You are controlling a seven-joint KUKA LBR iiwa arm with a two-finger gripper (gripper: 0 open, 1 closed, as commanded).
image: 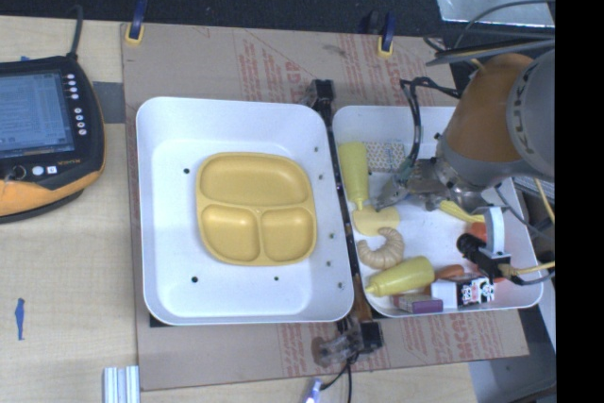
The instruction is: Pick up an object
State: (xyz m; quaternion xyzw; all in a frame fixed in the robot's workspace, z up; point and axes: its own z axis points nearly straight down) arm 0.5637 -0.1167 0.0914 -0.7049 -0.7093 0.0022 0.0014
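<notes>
The tool [394, 191] is reaching down into the right bin [377, 116], its tip hovering beside the upright yellow bottle [354, 173]; how far it is opening cannot be told. At its six o'clock a croissant [382, 247] is lying, and past that a second yellow bottle [401, 277]. At nine o'clock the left bin [160, 203] is holding a yellow tray [256, 207]. Farther toward nine, a tablet [42, 135] is sitting on the bench [57, 297].

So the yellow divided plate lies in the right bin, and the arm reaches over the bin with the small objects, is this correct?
Not quite. The camera view shows the yellow divided plate in the left bin, alone there. The rest holds: the arm reaches over the right bin, which holds the small objects.
</notes>
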